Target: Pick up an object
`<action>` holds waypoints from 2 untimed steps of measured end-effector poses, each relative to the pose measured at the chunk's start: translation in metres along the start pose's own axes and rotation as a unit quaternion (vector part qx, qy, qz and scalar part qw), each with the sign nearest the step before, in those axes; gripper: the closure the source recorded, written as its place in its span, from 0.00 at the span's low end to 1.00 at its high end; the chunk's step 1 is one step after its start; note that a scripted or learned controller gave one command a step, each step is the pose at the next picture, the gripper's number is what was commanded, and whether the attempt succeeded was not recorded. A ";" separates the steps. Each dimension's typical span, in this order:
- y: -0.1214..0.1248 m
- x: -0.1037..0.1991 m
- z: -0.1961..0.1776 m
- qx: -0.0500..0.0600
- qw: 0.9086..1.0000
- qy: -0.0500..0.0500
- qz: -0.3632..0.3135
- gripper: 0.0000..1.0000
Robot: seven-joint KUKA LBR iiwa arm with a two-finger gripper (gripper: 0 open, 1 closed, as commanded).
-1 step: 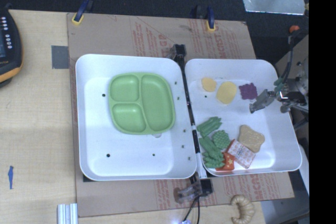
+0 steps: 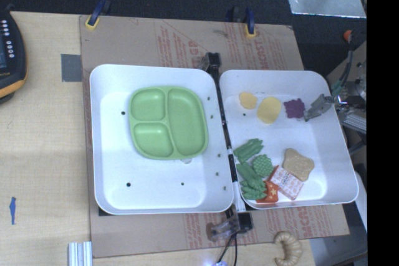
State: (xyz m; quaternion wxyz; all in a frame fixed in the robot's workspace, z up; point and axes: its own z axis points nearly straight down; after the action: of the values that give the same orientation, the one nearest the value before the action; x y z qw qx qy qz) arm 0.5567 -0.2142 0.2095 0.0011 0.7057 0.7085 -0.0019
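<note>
Nearest, a red-and-white packet (image 2: 284, 184) lies at the right bin's (image 2: 333, 152) near edge. Gripper (image 2: 315, 108) hovers just right of the purple toy (image 2: 294, 108), grip state unclear. Approach stage; next, descend squarely over that toy.

Robotics lab bench: cardboard sheet (image 2: 187, 40) clamped down with spring clamps (image 2: 250, 23), two white bins (image 2: 109, 196) fixed side by side, teach pendant (image 2: 9, 53) at left (partly cropped), cables underneath.
</note>
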 end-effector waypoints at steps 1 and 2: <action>0.037 0.005 0.107 0.005 1.000 0.003 -0.003 0.00; 0.100 0.003 0.117 -0.002 1.000 0.001 -0.001 0.00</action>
State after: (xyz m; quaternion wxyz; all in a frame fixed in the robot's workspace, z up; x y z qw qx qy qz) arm 0.6563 -0.2116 0.0921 0.0016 0.7049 0.7093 0.0007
